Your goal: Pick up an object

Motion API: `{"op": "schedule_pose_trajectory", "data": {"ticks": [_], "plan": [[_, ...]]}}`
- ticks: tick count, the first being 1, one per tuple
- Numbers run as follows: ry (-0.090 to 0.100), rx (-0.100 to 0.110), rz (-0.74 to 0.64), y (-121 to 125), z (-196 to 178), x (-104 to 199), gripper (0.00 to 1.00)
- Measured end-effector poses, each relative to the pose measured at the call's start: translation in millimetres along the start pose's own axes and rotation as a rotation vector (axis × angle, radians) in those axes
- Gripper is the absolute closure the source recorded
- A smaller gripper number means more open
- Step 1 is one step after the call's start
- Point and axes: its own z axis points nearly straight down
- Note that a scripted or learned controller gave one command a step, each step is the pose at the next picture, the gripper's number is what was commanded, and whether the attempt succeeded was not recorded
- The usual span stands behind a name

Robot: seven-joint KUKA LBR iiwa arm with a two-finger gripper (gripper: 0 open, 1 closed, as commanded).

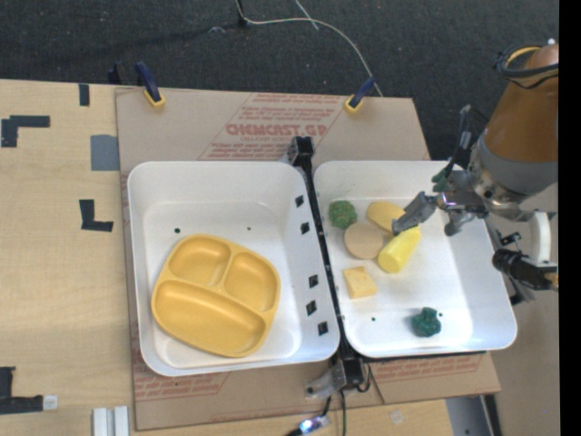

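On the right of the bench I see the arm (522, 125) reaching over the right bin (472, 334), beside the left bin (145, 207) that holds a yellow tray (215, 293). My gripper (434, 209) sits low at the bin's far side, one finger (416, 214) stretched toward the corn (398, 249); I cannot tell whether it is wide or narrow, and nothing shows between its fingers. I judge this the approach step: the next move calls for settling over the corn and closing across its width. Its long axis runs slantwise, upper end pointing far-right toward the gripper, lower end near-left. Around it lie a tan disc (364, 240), a cheese cube (360, 282), green broccoli (341, 213) and a dark green lump (426, 322).
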Motion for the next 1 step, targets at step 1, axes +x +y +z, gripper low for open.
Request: {"op": "schedule_pose_trajectory", "data": {"ticks": [1], "plan": [[-0.002,-0.011,-0.003,2.2,-6.0,0.3,0.00]]}}
